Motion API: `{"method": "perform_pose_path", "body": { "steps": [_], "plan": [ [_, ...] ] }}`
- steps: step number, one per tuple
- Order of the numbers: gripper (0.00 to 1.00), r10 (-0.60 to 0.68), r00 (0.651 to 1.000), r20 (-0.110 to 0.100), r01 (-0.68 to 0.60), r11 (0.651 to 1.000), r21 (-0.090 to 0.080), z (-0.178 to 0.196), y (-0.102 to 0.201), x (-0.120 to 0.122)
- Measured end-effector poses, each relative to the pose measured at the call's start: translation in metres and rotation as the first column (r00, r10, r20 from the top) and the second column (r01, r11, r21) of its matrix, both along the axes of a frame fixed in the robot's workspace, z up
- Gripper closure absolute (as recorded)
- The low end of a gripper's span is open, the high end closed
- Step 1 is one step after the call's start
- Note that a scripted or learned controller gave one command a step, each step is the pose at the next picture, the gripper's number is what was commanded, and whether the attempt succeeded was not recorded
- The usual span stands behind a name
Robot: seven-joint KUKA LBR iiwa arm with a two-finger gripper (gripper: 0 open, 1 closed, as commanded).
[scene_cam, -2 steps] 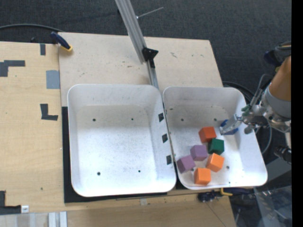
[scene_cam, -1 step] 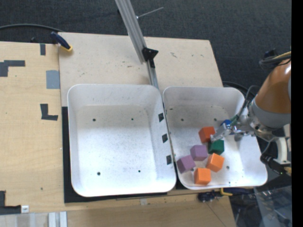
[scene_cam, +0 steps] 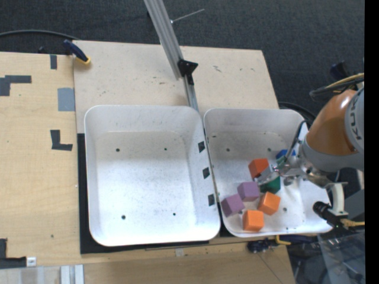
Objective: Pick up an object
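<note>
Gripper (scene_cam: 278, 173), finger state cannot be told, low over green block (scene_cam: 272, 184) mid right bin (scene_cam: 237, 120); descend squarely, avoiding orange block (scene_cam: 258, 167).

Dark carpet floor (scene_cam: 284, 16) (grey, speckled) behind pale wooden bench (scene_cam: 136, 76).

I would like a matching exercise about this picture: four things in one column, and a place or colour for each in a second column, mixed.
Things:
1. left bin
2. green block
3. purple block
4. gripper

Places or colours:
A. lies nearest the wall between the two bins
B. just under the gripper, partly hidden
C. down in the right bin, among the blocks
D. white, with dark specks on its floor

Pairs: 1-D, 2-B, 3-A, 4-C
</note>
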State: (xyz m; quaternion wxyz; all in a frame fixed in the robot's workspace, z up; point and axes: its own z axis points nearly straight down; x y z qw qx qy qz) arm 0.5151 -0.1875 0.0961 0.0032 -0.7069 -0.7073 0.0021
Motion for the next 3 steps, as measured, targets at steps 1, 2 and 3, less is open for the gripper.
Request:
{"method": "perform_pose_path", "body": {
  "steps": [1, 2, 3],
  "plan": [
    [1.0, 0.001, 1.0, 0.004, -0.001, 1.0, 0.0, 0.013, 0.0, 0.001],
    [1.0, 0.001, 1.0, 0.009, -0.001, 1.0, -0.002, 0.055, 0.004, -0.002],
    [1.0, 0.001, 1.0, 0.01, -0.001, 1.0, -0.002, 0.099, 0.008, -0.006]
  ]
}}
